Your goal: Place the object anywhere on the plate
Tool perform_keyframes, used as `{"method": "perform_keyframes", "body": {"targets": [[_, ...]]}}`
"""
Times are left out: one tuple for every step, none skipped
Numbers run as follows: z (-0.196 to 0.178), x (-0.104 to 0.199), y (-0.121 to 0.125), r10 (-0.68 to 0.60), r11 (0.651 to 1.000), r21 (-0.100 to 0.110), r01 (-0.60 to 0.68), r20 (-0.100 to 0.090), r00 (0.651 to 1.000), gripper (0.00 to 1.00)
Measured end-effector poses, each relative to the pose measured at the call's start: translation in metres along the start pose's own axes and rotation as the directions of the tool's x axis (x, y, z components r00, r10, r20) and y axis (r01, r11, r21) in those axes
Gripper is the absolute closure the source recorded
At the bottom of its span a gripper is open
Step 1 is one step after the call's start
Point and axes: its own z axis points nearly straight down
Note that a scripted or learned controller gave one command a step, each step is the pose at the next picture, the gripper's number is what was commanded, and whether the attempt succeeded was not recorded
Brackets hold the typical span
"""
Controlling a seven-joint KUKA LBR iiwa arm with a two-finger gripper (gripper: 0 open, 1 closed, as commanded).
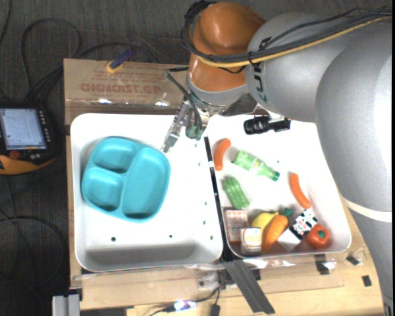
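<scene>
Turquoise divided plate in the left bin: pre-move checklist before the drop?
1. Turquoise divided plastic plate lies flat in the left white bin: ok.
2. Plate compartments free of clutter: ok.
3. Hand above the plate: not ok, it sits past the plate's upper right edge.
4. Object between the hand's fingers: cannot tell.
5. Toy foods, such as the green plastic bottle, lie in the right white bin: ok.

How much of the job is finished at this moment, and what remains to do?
Nothing looks placed yet: the blue plate in the left bin carries no object. The gripper hangs over that bin's upper right, beside the plate; whether it holds anything cannot be told. The toy foods, such as the green bottle, lie in the right bin. The placing is left.
</scene>
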Motion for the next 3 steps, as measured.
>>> {"method": "perform_keyframes", "body": {"targets": [[0.0, 0.0, 0.0, 0.0, 1.0, 0.0, 0.0, 0.0, 1.0, 0.0], [0.096, 0.023, 0.013, 0.019, 1.0, -0.002, -0.019, 0.006, 1.0, 0.0], [0.08, 0.038, 0.005, 0.095, 0.995, 0.008, -0.095, 0.001, 0.996, 0.0]]}}
